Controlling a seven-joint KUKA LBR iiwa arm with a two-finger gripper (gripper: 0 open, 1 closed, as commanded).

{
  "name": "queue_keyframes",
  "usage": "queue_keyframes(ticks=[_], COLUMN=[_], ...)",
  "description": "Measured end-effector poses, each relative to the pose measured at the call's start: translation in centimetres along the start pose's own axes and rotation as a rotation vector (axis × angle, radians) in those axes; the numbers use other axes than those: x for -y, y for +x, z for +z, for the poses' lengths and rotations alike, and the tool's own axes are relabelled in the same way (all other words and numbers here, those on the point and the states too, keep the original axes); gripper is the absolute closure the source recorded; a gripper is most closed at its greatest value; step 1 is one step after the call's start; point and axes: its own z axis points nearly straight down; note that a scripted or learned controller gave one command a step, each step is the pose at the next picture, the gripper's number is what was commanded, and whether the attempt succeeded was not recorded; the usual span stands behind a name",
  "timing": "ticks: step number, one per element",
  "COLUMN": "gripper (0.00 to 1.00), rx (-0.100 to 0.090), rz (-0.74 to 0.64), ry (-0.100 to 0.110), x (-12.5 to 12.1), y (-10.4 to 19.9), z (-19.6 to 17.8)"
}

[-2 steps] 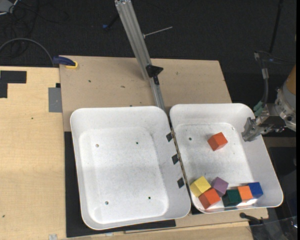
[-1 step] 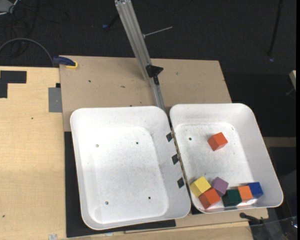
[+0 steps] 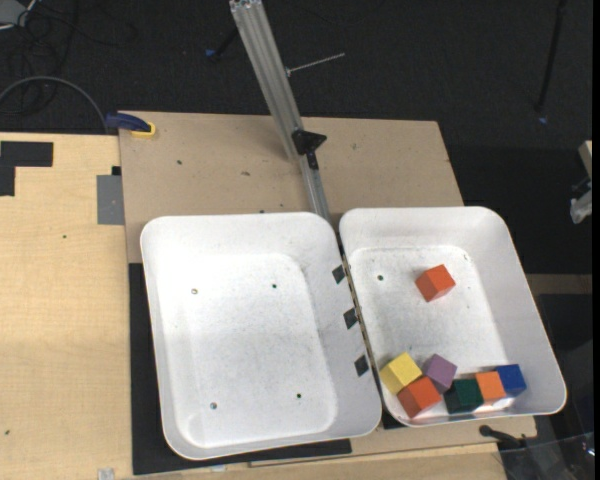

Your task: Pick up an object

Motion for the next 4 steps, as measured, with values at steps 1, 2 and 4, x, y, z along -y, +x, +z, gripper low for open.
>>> queue_keyframes(ticks=[1,2,4], gripper=[0.00,0.00,0.00], rx=[0.001,-0.001,-0.001], rz=[0.009,0.004,0.007], ry=[-0.005,0.000,-0.002], x=[0.6,-6.6,-11.1], y=[-1.1,4.4,14.9], z=[-3.6,-2.2,2.3])
